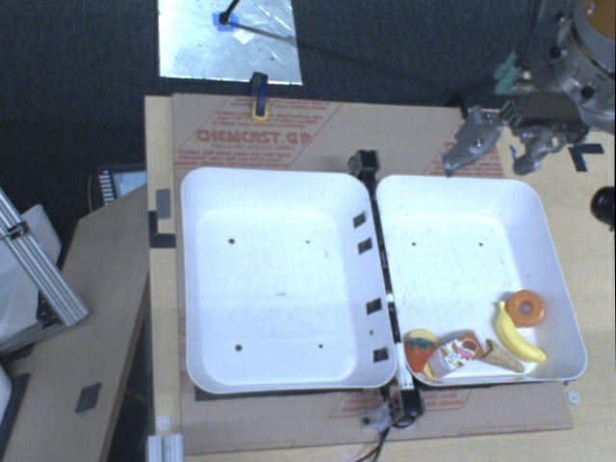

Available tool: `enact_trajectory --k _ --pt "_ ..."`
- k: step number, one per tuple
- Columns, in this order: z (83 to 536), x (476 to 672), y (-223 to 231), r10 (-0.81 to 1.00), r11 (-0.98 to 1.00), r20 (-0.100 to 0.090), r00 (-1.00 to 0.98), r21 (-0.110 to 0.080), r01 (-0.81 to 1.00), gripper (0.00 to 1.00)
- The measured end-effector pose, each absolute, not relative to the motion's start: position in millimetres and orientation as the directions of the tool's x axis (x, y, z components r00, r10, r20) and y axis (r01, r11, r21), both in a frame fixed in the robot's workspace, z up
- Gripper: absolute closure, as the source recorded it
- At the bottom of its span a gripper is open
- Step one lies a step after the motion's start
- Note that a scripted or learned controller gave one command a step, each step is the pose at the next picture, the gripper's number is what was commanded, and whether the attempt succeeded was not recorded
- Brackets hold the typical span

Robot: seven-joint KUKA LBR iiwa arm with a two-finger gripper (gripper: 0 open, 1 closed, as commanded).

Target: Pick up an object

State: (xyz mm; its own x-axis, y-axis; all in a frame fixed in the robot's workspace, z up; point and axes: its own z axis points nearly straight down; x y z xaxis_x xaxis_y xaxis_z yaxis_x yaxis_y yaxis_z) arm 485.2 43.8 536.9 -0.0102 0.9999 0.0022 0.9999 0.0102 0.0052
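End effector [498, 148] of dull grey metal, two tapered fingers spread wide with nothing between, poised just beyond the far rim of the right bin [539, 210]. Inside that smooth, rounded white plastic bin, at its near right corner: curved yellow banana [517, 336], orange ring-shaped doughnut [526, 306], flat printed packet [456, 353], round orange-red fruit [419, 350].

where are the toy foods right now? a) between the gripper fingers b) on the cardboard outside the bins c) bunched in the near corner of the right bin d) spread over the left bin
c: the banana, the orange ring and the other small items lie along the near edge of the right bin, far from the gripper.
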Motion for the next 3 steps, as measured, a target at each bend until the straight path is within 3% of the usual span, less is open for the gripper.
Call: enact_trajectory --k 3 --pt "535.0 486.1 168.5 1.000 0.008 0.002 -0.008 0.002 1.000 0.00"
